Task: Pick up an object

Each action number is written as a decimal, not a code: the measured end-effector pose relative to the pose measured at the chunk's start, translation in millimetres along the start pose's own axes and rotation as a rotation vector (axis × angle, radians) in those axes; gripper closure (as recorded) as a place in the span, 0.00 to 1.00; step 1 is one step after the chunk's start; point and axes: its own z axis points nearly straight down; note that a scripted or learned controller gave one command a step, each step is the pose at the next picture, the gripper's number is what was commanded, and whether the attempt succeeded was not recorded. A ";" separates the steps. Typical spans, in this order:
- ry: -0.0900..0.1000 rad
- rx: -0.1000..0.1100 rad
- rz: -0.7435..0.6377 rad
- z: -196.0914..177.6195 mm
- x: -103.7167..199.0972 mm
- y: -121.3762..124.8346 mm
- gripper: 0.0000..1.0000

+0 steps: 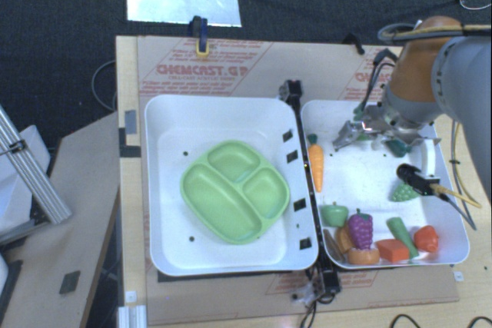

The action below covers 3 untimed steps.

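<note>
The claw (360, 136) is down low over the back of the right bin (453, 251), fingers spread apart and nothing between them, hovering above bare white floor. Just to its left, the carrot (315, 163) lies along the bin's left wall, tip toward the front. Nearer the front, a small green cluster (403, 193) sits alone. Along the front edge the rest crowd together: green pepper (334, 213), purple grapes (360, 227), a red block (392, 249), a green pod (401, 232), a red tomato (427, 238). Over in the left bin (165, 134), a green divided plate (234, 190) lies flat. Both bins sit on the tabletop (231, 69).
</note>
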 end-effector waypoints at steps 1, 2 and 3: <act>0.000 0.001 0.000 26.8 0.4 0.9 0.00; 0.000 -0.001 -0.001 16.0 0.5 1.6 1.00; 0.001 0.000 0.000 -32.7 10.3 3.4 1.00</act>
